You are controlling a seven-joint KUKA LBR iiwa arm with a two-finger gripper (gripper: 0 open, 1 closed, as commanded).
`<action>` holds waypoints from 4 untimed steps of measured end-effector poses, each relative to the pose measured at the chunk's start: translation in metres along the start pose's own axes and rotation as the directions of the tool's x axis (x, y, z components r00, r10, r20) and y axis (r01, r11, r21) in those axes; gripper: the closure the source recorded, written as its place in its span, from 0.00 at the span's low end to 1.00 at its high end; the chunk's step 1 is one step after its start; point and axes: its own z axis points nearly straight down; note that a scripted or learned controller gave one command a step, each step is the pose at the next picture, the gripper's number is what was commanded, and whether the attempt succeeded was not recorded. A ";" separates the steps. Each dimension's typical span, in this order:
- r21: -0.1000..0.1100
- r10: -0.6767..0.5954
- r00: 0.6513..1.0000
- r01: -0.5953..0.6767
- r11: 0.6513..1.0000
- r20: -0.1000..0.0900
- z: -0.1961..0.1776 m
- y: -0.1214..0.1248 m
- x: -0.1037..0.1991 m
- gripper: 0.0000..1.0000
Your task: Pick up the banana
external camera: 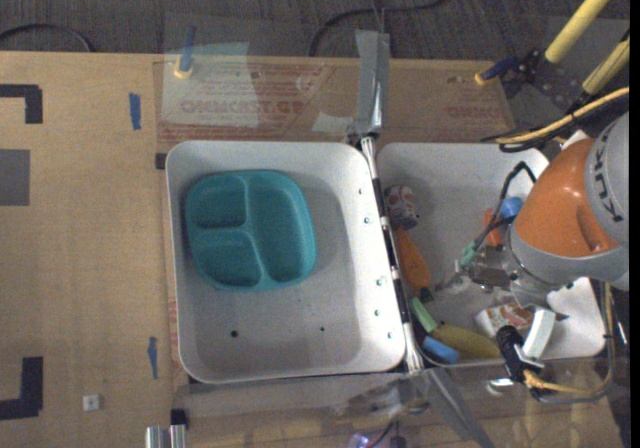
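The banana (468, 339), a smooth yellow elongated form, lies in the right bin (450, 171) near its front wall, at about five o'clock from the centre of the view. We see it resting flat, its long axis nearly parallel to that wall. A small blue object (441, 350) touches its left end, and a green stick-like piece (424, 315) lies just beside it at ten o'clock. At twelve o'clock from these, along the bin's left wall, we find a glossy orange tapered item (411, 256) and, beyond it, a small can (400, 202) with a printed label. A flat white packet (506, 317) with red print lies just to the banana's right, at about two o'clock.

The gripper (497, 269) hangs over the right bin, at one o'clock from the banana and apart from it; we cannot tell whether it is released or clenched, since the wrist and cabling cover it. The arm (570, 221), with its rounded orange band and grey shell, enters from three o'clock.

The left bin (330, 336), a shallow white plastic tray with rounded corners, holds a teal plate (250, 228) divided into three compartments. Both bins rest on a brown cardboard-like bench (80, 236).
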 end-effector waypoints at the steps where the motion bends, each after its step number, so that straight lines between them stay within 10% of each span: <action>1: -0.001 0.005 1.000 -0.005 1.000 0.003 -0.007 0.002 -0.003 1.00; 3: 0.008 -0.143 0.990 0.143 0.990 0.001 -0.003 0.034 -0.050 1.00; 4: -0.005 0.320 0.947 -0.320 0.947 0.005 0.000 0.062 0.007 1.00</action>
